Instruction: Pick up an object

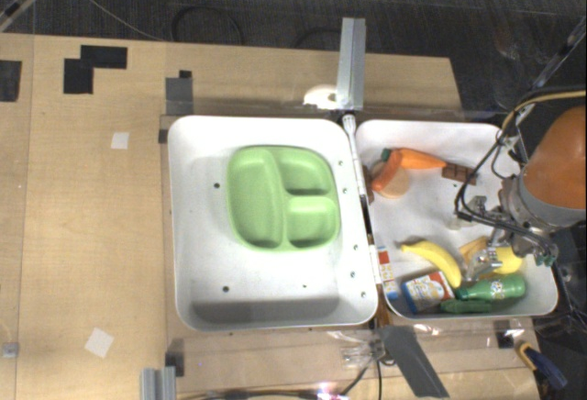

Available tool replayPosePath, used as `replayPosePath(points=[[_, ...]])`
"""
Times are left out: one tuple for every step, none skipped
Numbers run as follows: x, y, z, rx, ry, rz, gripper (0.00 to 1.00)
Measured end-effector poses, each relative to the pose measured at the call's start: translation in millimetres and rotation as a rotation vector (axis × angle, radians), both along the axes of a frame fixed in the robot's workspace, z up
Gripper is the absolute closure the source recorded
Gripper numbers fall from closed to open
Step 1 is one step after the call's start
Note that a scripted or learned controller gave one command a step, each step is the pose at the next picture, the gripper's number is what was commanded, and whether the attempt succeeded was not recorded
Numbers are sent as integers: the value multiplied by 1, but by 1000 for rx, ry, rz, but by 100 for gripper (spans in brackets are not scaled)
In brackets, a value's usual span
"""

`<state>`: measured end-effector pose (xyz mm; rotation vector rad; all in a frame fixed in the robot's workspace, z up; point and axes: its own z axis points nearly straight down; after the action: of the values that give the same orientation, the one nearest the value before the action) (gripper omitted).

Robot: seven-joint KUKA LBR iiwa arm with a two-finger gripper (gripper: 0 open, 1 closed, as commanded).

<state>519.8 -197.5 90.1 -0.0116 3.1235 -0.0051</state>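
**Over the right bin, low at its crowded corner**

A tan wooden bench (83,233) sits against dark carpet, bearing two white bins. The left bin (197,288) holds a green divided tray (280,196). In the right bin (431,215) an orange carrot-like toy (417,160) lies at the far side; a banana (433,256), a small carton (420,290) and a green bottle (491,291) crowd the near edge. My gripper (495,256) hangs just above the bottle, beside the banana; how my jaws stand I cannot tell.
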Motion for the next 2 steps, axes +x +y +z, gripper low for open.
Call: replayPosePath(points=[[-21, -1, 1, -2, -11, -86, 0], [-25, -7, 0, -2, -5, 23, 0]])
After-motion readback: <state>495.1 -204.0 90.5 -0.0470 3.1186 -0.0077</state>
